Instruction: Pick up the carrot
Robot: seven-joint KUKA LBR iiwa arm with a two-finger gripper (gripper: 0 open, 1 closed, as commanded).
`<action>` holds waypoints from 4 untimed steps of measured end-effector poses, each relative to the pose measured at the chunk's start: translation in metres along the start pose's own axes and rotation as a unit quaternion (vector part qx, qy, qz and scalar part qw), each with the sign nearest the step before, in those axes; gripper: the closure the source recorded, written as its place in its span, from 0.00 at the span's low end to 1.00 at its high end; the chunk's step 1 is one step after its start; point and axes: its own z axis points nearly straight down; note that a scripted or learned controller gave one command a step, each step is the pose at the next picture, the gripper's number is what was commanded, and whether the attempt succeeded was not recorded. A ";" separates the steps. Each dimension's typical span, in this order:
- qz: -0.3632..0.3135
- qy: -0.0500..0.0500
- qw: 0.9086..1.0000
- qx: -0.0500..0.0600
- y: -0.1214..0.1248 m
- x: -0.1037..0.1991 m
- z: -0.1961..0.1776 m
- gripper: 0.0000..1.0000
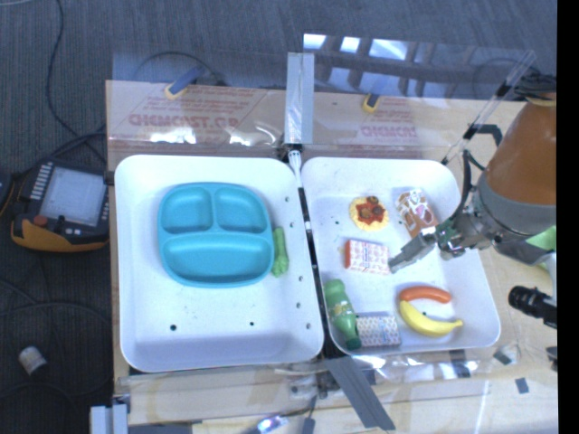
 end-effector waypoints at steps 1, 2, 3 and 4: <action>0.000 0.000 1.000 0.000 0.000 0.000 0.000 0.00; -0.110 0.001 0.994 0.000 -0.008 -0.032 0.091 0.00; -0.191 -0.005 0.982 -0.010 0.000 -0.033 0.155 0.00; -0.190 -0.003 0.982 -0.009 0.000 -0.032 0.148 1.00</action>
